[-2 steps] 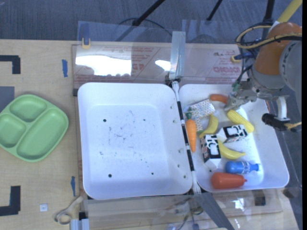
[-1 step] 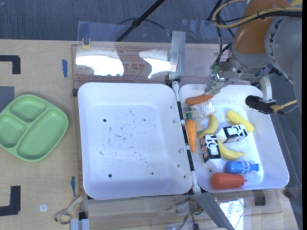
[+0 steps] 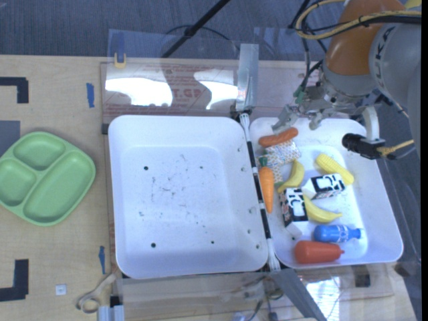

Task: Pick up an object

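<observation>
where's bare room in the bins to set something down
The left bin has a bare floor from wall to wall. In the right bin, only the strip along its right wall past the corn is bare; from hot dog down to blue bottle it is crowded.

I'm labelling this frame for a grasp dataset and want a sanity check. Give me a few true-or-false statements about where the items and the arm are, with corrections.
1. The orange toy carrot lies along the left edge of the right white bin. True.
2. The blue plastic bottle lies in the left white bin. False: it lies in the right bin, near its front, just above the red sausage-shaped toy.
3. The green three-compartment plate sits on the wooden bench, left of both bins. True.
4. The gripper is at the front of the right bin over the red toy. False: it is at the bin's far end, near the orange hot-dog toy.
</observation>
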{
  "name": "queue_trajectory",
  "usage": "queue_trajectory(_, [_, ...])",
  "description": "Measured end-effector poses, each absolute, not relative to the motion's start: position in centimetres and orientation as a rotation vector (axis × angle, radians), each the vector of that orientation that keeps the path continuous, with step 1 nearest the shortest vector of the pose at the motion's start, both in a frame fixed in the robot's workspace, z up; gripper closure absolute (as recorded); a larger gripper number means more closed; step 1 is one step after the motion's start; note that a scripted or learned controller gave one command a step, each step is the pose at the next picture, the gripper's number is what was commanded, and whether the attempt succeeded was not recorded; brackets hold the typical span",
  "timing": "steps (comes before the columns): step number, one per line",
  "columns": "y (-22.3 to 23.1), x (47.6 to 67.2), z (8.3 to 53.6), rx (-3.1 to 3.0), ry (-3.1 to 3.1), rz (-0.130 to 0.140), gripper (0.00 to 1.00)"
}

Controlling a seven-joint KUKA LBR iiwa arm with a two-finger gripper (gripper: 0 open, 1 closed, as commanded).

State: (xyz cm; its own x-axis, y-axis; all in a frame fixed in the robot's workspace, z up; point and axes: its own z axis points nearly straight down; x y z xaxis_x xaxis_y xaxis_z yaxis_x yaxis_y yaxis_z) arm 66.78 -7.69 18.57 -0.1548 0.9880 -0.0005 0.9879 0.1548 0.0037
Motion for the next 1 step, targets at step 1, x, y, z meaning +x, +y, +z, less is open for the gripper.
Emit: queue_trajectory(1, [-13.36,64.71,10.30,1.878,2.506,0.009,0.00])
